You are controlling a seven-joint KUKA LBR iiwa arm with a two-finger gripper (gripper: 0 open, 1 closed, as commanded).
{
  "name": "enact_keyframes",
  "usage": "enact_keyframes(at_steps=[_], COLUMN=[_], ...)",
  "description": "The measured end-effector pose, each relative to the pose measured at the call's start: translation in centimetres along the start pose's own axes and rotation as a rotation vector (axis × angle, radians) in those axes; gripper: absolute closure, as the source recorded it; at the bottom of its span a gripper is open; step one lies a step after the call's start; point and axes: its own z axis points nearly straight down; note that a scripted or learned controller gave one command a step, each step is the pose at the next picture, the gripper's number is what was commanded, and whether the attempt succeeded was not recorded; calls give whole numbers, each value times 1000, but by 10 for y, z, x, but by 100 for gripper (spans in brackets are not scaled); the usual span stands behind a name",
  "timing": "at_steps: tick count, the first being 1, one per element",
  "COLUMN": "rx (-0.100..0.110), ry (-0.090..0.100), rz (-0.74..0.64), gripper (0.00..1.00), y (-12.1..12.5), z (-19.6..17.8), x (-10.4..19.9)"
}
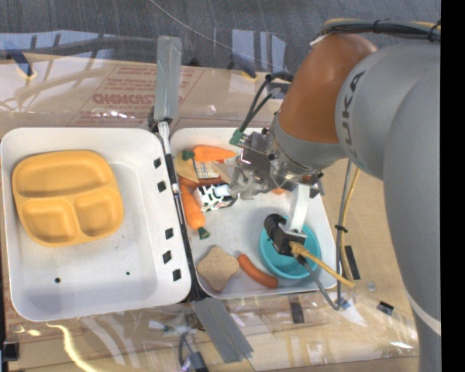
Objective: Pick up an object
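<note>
My gripper (236, 183) hangs low over the upper middle of the right bin (252, 138), under the grey wrist. Just left of it, and touching or nearly touching it, lies a small black-and-white cow toy (210, 198). One orange carrot (213, 153) lies at the bin's top left, and a second carrot (192, 206) runs along the left wall. At the front sit a slice of bread (217, 268) and a red sausage (259, 272). A teal bowl (277, 263) stands at the front right, partly hidden by the arm's hardware.
The left bin (101, 277) holds a yellow divided plate (66, 194) in its upper left part. A raised divider with black clips (170, 211) separates the two bins. The arm's bulk covers the right bin's right side.
</note>
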Motion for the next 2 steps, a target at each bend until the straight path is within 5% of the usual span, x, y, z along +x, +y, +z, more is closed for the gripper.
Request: enact_keyframes(at_steps=[1, 2], rx=[15, 11], ry=[-9, -5], rz=[-4, 50], gripper=[100, 100], y=[2, -27], z=[114, 85], x=[-59, -46])
